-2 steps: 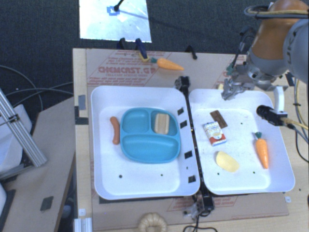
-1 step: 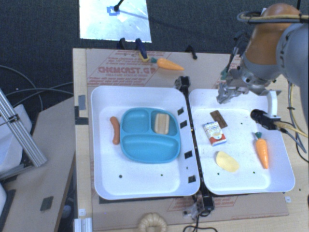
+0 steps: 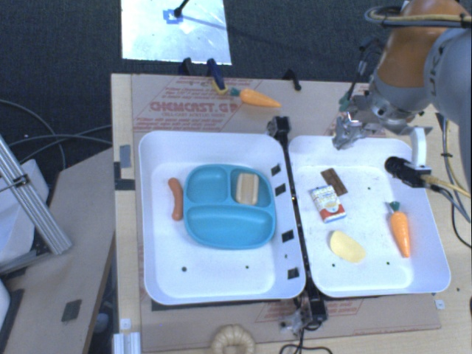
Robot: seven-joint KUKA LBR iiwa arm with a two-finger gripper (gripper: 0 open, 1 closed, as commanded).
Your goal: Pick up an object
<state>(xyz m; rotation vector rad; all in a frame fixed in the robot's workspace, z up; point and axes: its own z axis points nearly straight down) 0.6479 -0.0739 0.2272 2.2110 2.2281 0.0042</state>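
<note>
Near right bin's [image 3: 442, 271] right wall, carrot [image 3: 400, 231] lies lengthwise, leaves up

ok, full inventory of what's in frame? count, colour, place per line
bins: 2, white, side by side on the bench
divided plate: 1, blue, left bin
bread slice: 1, tan, in the plate's upper right compartment
sausage: 1, orange-red, left bin, left of the plate
chocolate bar: 1, brown, right bin, upper middle
small carton: 1, white with red, right bin, just below the bar
yellow piece: 1, pale yellow, right bin, lower middle
carrot: 1, orange, right bin, right side
second carrot: 1, orange, on the cardboard behind the bins
ring-shaped item: 1, tan, bottom edge, in front of the bins
arm: 1, grey with orange band, top right
gripper: 1, metal, over the right bin's back edge
</note>
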